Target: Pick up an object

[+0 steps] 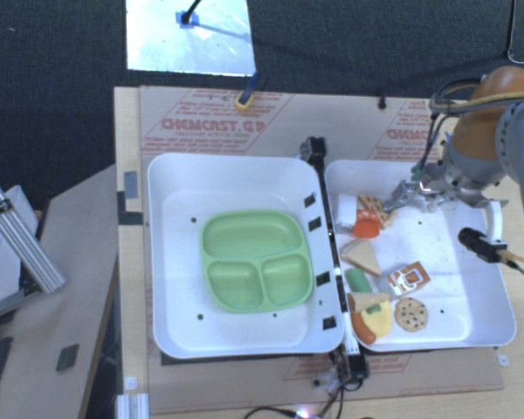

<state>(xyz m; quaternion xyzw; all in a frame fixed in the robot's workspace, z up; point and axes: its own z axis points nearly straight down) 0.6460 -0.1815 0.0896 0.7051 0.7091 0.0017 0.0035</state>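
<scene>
Beside the tool (400, 195), toward the bins' divider, an orange toy (366, 226) is seen; tool state cannot be told.

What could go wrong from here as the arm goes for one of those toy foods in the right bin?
The end effector sits at the back of the right bin, close to the waffle piece and orange piece, which touch, so it may snag both or push one away. The toys crowd against the bin's left wall, leaving little finger room. The flat cookie could be hard to grip.
</scene>
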